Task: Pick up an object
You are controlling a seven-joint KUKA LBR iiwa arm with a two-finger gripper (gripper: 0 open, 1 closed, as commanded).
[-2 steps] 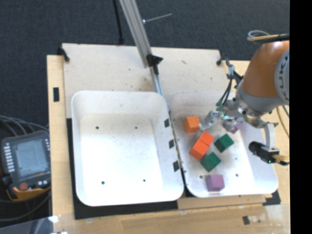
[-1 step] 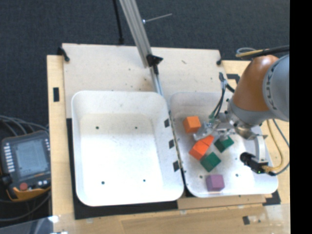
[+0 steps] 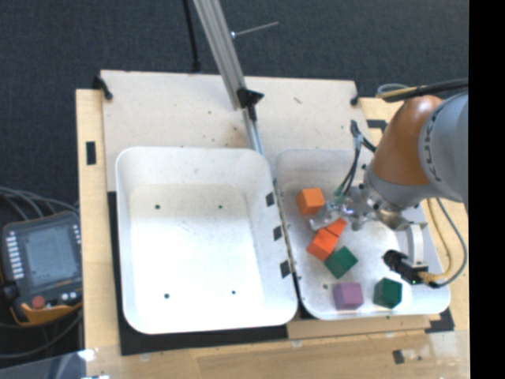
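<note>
Several small blocks lie in the right bin [image 3: 309,161]. An orange cube [image 3: 311,200] sits near its left wall. Just below it is a second orange block [image 3: 324,242], tilted. A green cube [image 3: 340,261] touches that block's lower right corner. A purple cube [image 3: 347,294] and a dark green cube [image 3: 387,292] rest by the bin's front wall. My gripper [image 3: 342,214] hangs low over the bin, between the two orange blocks and just above the tilted one. The orange wrist band and grey arm cover the bin's right half.
The left bin [image 3: 126,172] stands beside the right one, with their walls meeting at mid-bench. A slanted aluminium post [image 3: 223,46] runs from the top to the gap behind the bins. A teach pendant [image 3: 41,259] lies off the bench at left.
</note>
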